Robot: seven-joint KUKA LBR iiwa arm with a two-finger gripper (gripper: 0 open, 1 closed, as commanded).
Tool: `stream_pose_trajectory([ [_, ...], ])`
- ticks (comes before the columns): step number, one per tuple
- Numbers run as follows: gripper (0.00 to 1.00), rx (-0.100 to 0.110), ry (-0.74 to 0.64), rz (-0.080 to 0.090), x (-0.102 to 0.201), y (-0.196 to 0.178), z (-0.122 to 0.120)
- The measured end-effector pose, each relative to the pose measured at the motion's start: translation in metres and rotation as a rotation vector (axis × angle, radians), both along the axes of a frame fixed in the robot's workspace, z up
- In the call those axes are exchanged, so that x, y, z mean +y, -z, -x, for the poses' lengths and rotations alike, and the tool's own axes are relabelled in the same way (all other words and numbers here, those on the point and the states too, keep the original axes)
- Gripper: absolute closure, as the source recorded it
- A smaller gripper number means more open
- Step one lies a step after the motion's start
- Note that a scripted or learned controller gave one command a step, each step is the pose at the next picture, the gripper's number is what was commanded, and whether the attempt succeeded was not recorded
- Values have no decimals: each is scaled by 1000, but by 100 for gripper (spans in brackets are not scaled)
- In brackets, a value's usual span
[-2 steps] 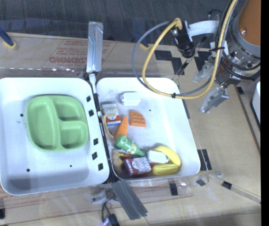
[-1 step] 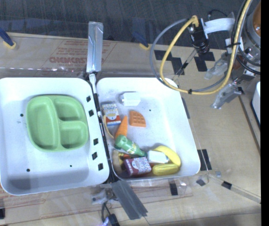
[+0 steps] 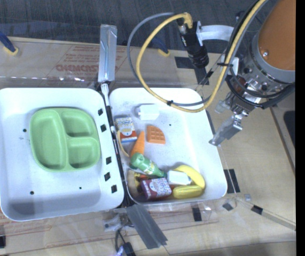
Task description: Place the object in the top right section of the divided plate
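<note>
A green divided plate (image 3: 65, 138) lies in the left bin (image 3: 13, 191), with one large section on its left and two smaller ones on its right; nothing lies in any section. The right bin (image 3: 187, 105) holds several toy foods: an orange waffle (image 3: 155, 134), a carrot (image 3: 138, 143), a small carton (image 3: 124, 127), a white piece (image 3: 147, 111), a green item (image 3: 146, 166), a yellow banana (image 3: 190, 183) and a red packet (image 3: 154, 188). My gripper (image 3: 226, 131) hangs over the right bin's right rim, to the right of the foods, with nothing visibly held.
A yellow and grey cable loop (image 3: 157, 63) arches over the back of the right bin. A metal divider (image 3: 107, 52) runs between the bins. Bare bench (image 3: 264, 169) lies to the right of the bins.
</note>
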State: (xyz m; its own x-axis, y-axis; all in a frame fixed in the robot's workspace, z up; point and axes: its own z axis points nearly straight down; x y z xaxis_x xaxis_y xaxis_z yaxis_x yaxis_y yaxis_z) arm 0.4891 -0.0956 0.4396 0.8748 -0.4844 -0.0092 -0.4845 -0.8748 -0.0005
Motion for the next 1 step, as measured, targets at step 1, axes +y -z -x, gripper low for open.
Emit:
stream_pose_trajectory([
  [1,0,-11,-237,-5,-50,0,-54],
])
